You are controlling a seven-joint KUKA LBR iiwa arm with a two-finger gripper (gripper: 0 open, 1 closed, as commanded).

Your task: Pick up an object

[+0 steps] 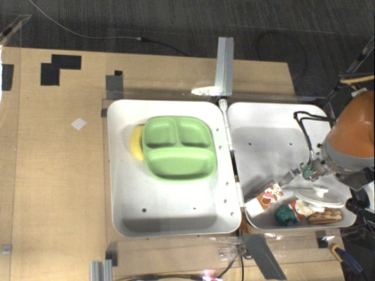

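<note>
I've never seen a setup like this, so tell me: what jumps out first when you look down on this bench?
The bright green divided plate in the left bin, with something yellow peeking out from under its left edge. Next, the arm's orange band at the right edge, above the right bin. Its claw reaches toward a small heap in that bin's near corner: a red-and-white packet and a dark green lump.

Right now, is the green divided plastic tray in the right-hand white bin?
No, the green divided plastic tray lies in the left white bin.
</note>
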